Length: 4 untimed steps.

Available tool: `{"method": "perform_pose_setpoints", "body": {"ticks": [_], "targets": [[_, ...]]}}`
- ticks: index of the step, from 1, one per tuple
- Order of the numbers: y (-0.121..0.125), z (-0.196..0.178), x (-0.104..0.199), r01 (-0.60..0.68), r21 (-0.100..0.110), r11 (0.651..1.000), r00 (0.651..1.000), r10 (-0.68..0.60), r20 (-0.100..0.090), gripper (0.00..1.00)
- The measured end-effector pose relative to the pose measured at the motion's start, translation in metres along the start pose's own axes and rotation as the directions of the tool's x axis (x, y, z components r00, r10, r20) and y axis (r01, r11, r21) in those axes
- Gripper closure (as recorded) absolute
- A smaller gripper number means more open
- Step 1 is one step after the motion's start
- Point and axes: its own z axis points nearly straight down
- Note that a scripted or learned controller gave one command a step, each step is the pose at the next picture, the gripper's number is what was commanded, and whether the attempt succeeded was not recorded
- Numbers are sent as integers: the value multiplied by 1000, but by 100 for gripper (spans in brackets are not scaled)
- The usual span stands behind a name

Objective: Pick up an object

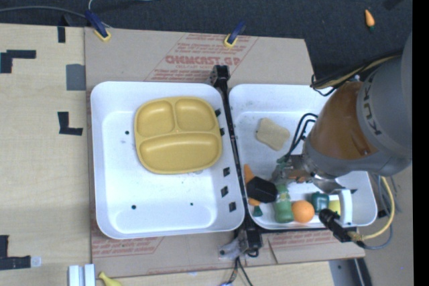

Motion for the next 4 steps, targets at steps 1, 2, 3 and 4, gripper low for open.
{"method": "perform_pose_setpoints", "body": {"ticks": [1,2,3,4], "targets": [[0,0,-2,-2,-2,1000,1000,2,4,0],[0,-9,-1,0,1,1000,1000,0,1,100],[0,-9,-1,0,1,1000,1000,0,1,0],[5,11,-16,6,11,1000,1000,-6,-10,0]]}}
